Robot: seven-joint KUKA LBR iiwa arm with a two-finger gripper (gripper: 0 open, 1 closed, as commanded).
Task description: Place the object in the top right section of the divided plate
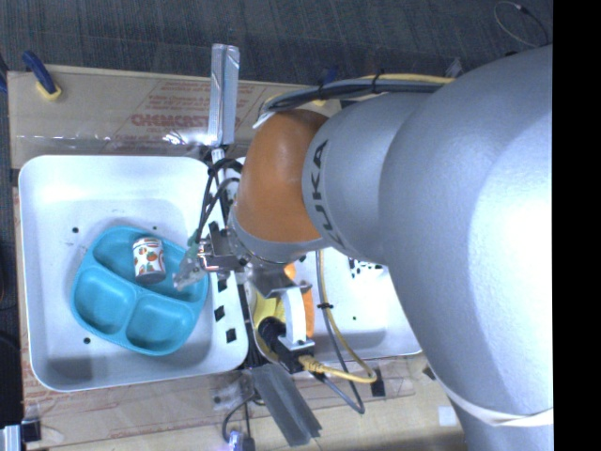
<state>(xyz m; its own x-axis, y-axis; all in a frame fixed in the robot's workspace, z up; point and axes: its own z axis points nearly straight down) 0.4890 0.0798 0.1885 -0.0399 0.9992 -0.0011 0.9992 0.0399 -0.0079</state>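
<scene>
Hanging just over the right rim of the blue divided plate, the hand sits at the middle of the frame, slightly left, under the grey arm with its orange band. I cannot tell how the hand is set, because it is small and partly hidden by cables and by the wrist, and nothing is seen in its grip. The object, a small white can with a red and green print, stands just to the left of the hand, near it but apart from it as far as I can see. It rests inside the plate, in the upper section, toward the right part of it. Judging from this, the main part of the task seems to be done already: the can lies in the section that the task names, or very close to it, though the slanted view does not let me be sure about the exact divider. What is left, I think, is only for the arm to move away without knocking the can over. The plate lies in the left white bin on the table, at the left side of the frame.
</scene>
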